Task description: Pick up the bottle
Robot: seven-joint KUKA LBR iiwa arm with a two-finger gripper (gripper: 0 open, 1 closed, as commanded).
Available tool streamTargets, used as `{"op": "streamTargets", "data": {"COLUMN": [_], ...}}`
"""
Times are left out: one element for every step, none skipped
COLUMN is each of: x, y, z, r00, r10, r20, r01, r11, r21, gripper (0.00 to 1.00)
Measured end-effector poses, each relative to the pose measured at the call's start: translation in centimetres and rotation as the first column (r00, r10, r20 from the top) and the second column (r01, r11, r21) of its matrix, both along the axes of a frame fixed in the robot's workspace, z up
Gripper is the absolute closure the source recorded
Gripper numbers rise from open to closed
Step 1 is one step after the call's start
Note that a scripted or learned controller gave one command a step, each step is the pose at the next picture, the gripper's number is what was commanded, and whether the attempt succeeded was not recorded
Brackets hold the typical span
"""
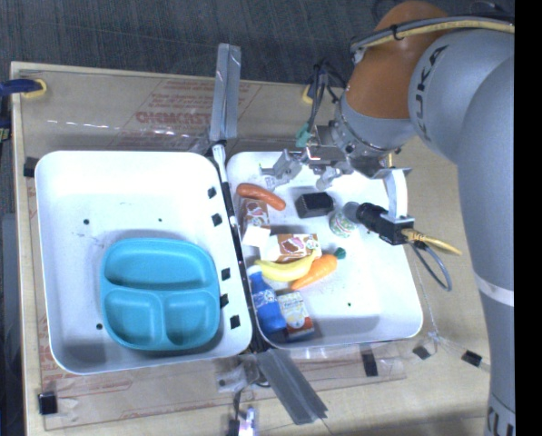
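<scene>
Camera view: I judge the approach step in hand. My pincer, whose state I cannot tell, hangs over the right bin's far end; the bottle lies at its near-left corner, so the next move calls for travel there.

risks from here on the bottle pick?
1. The blue bottle lies on its side against the divider wall at the right bin's near-left edge, so a finger may well hit the wall.
2. The banana and carrot lie close above it, so a descent could catch or nudge them instead.
3. The gripper sits at the bin's far end, over the black block and sausage, a wrong-item grab.
</scene>
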State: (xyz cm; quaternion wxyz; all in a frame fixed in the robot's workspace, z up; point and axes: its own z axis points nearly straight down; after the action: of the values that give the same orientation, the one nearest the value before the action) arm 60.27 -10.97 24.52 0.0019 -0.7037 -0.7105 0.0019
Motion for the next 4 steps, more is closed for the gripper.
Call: {"op": "streamTargets", "data": {"x": [2.3, -2.4, -2.7, -7.3], "y": [3.8, 9.1, 16.1, 23.7], "z": [4.5, 4.6, -5.6, -8.7], "r00": [1.000, 0.988, 0.970, 0.984], "r10": [-0.012, -0.152, -0.244, -0.180], "r20": [0.002, 0.000, -0.002, 0.000], "r01": [0.012, 0.152, 0.244, 0.180], "r11": [1.000, 0.988, 0.970, 0.984], "r21": [0.000, -0.002, -0.004, -0.003], "gripper": [0.00, 0.00, 0.00, 0.00]}}
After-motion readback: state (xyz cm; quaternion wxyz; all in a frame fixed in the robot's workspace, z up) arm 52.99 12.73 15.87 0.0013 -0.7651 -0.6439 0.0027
